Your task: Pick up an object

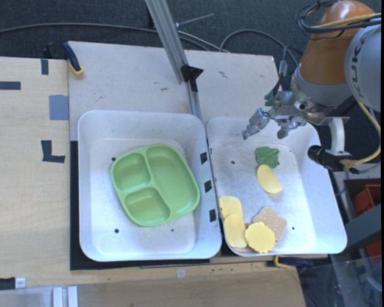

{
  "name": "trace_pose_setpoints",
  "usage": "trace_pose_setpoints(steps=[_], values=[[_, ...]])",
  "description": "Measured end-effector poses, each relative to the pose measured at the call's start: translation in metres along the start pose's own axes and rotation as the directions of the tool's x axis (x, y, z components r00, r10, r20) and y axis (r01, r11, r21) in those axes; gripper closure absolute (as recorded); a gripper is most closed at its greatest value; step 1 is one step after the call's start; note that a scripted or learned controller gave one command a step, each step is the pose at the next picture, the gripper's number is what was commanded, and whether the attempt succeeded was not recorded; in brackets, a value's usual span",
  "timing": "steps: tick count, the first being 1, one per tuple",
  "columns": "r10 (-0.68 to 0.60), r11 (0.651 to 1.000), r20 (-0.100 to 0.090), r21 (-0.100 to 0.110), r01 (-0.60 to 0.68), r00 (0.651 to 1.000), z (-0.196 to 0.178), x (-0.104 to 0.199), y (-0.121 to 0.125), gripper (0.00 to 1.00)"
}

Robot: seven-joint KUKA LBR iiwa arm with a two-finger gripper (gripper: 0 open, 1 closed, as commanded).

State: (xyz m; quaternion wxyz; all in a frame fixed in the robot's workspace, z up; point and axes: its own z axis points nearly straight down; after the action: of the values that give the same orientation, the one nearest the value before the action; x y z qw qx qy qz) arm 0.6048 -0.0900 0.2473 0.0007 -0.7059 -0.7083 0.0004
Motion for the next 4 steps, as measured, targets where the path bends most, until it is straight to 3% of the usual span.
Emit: trace_pose_setpoints(steps=[1,2,3,4], values=[[0.000,1.000,0.000,0.000,0.000,1.000,0.000,0.000,0.000,0.00],[0.002,1.000,0.001,0.005,-0.002,1.000,0.060,-0.002,0.007,0.00],[0.002,1.000,0.001,0.007,-0.002,1.000,0.122,-0.004,-0.002,0.00],[0.001,1.000,0.002,0.000,-0.001,1.000,0.160,-0.004,-0.002,0.00]])
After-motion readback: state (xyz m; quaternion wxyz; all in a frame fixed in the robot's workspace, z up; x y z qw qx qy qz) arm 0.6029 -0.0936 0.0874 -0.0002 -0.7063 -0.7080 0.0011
